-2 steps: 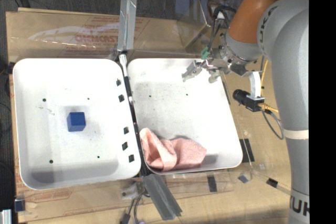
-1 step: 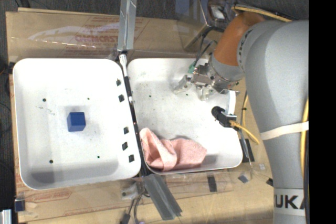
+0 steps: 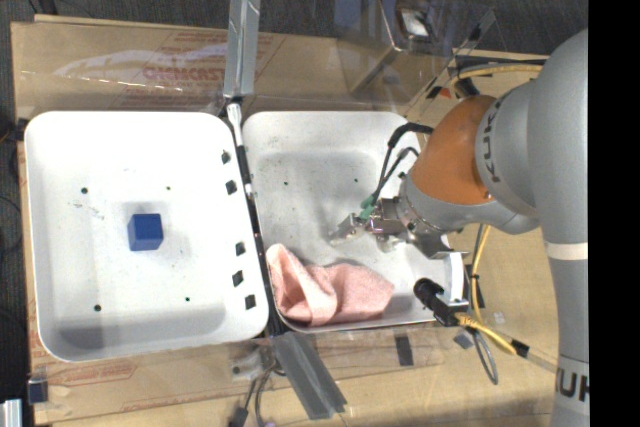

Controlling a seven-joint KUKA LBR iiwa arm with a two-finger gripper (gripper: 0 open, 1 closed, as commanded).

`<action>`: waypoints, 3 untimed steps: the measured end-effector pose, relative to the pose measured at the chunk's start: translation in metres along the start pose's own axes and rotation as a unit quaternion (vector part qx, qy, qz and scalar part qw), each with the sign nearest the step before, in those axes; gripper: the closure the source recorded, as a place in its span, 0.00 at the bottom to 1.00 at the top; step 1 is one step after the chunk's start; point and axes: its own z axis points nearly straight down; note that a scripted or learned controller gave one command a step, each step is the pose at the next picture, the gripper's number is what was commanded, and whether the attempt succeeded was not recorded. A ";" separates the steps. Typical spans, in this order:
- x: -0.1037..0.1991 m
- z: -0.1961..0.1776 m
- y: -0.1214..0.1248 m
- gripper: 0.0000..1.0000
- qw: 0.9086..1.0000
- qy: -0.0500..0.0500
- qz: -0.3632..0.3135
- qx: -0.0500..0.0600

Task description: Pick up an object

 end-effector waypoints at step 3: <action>0.000 -0.010 -0.040 0.00 0.992 -0.001 -0.126 -0.002</action>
